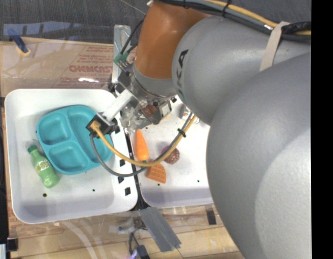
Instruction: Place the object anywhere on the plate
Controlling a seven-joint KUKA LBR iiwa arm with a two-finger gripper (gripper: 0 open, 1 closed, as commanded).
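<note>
White bins [26,198]; plate [69,139]; carrot [141,144]

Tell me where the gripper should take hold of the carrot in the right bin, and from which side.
Probably across the middle of the carrot, coming straight down from above. It lies flat and lengthwise, pointing away from the camera, so fingers would close over its narrow width. The waffle piece sits near its lower end and the yellow cable crosses beside it, so mid-body looks least obstructed.
</note>
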